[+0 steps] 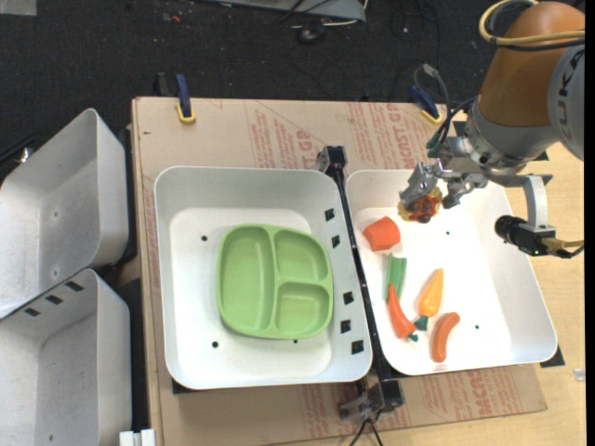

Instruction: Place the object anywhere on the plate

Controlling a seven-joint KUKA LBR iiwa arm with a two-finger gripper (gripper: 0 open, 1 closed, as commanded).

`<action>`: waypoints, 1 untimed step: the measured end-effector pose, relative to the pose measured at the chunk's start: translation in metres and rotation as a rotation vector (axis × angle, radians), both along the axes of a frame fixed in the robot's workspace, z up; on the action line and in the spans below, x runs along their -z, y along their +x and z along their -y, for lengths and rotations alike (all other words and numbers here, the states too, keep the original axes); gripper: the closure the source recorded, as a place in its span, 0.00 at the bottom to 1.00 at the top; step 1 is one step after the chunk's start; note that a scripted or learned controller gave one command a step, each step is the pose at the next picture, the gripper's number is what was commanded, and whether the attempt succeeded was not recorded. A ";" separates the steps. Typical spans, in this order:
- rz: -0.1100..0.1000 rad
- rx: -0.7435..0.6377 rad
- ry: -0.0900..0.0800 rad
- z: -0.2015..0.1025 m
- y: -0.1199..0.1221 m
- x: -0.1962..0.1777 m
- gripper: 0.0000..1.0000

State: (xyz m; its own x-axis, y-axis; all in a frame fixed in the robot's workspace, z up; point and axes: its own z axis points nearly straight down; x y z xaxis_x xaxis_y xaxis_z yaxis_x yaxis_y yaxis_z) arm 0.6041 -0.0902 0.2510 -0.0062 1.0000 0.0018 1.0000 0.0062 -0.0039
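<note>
Nearest you, small smooth plastic toy vegetables (420, 303) look light, stiff, slippery: grip them mid-body. Gripper (423, 200) clasps a small red-and-dark item (423, 206); green compartmented plate (275, 282) waits.

light green three-compartment plastic plate (275, 282): smooth, faint sheen | two shallow white plastic bins (186, 342): smooth, matt | brown cardboard sheet with red print (270, 128) under the bins: matt, papery | orange sausage-shaped toy (443, 335) right of the plate: smooth, glossy plastic
</note>
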 end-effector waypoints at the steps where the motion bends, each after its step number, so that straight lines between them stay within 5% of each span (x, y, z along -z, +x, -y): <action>1: 0.002 0.001 -0.001 -0.044 -0.032 -0.002 1.00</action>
State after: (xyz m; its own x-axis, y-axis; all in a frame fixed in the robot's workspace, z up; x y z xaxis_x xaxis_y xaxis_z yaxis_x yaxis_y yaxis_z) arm 0.5725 -0.0465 0.2533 -0.0055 1.0000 0.0009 1.0000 0.0055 -0.0023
